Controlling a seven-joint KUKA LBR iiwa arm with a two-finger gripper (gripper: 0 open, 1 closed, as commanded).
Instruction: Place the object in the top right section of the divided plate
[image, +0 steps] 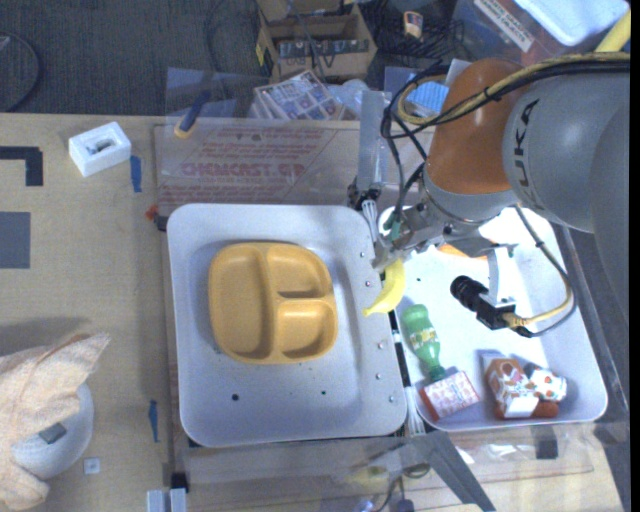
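Observation:
A yellow divided plate lies in the left white bin, with one large section on its left and two smaller ones on its right. A yellow banana hangs over the seam between the two bins, just right of the plate. Its upper end sits between the fingers of my gripper, which is shut on it. The grey arm with its orange band reaches in from the upper right and hides the gripper's top.
The right bin holds a green bottle, a red box and a red-and-white packet. A black cable plug dangles beside the wrist. A cloth and bowl lie on the bench at left.

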